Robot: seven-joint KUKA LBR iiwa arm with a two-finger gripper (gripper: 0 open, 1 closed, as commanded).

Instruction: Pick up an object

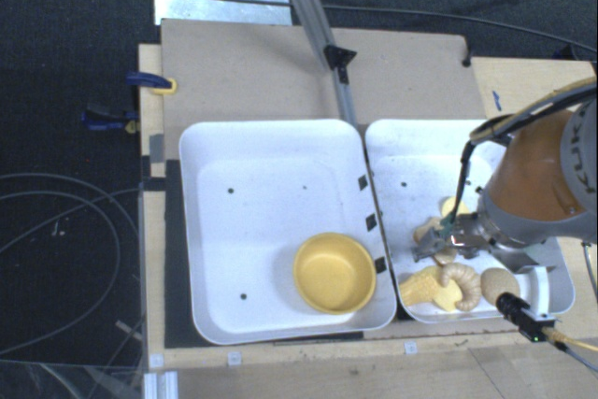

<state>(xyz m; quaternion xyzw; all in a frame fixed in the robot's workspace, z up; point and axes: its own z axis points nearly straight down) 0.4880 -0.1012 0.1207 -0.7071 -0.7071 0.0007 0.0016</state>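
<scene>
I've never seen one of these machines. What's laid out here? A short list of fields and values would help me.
arm: grey with orange band, reaching in from the right
tool: low over the right white bin, among the pale items
left white bin: round yellow plastic bowl, upright, near its front right corner
right white bin: pale yellow and beige food-like toys clustered at the front
grasp: cannot tell
</scene>
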